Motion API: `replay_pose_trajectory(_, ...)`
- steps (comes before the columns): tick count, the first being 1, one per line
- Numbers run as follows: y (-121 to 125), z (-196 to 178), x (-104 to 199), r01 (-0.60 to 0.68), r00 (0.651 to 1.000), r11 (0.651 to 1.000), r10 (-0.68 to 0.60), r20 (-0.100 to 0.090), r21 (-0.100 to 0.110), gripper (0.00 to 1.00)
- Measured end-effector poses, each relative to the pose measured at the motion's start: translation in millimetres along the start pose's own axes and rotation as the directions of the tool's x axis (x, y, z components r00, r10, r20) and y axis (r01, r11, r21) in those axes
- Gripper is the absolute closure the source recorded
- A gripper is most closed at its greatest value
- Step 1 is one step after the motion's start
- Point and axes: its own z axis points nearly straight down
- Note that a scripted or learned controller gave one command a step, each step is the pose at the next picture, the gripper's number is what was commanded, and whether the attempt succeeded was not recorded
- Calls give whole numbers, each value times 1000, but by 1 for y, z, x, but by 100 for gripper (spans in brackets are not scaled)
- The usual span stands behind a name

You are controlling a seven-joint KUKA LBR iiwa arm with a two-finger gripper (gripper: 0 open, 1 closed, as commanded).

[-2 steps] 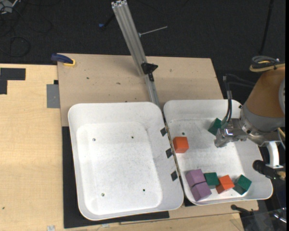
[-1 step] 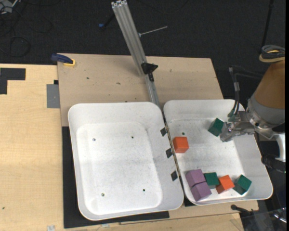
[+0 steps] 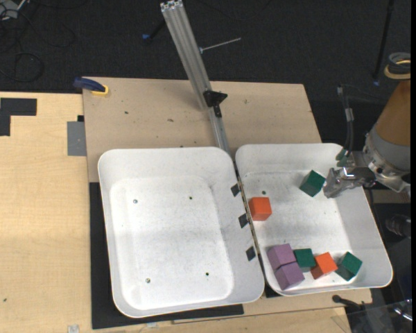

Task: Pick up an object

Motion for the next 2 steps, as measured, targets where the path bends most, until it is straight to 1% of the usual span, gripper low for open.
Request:
replay_pose_trajectory(1,1,6,43,3,1000,1000,-3,-2,5,100)
replay_pose_trajectory(2,3,-3,91,4,1000,1000,-4,-3,3,100)
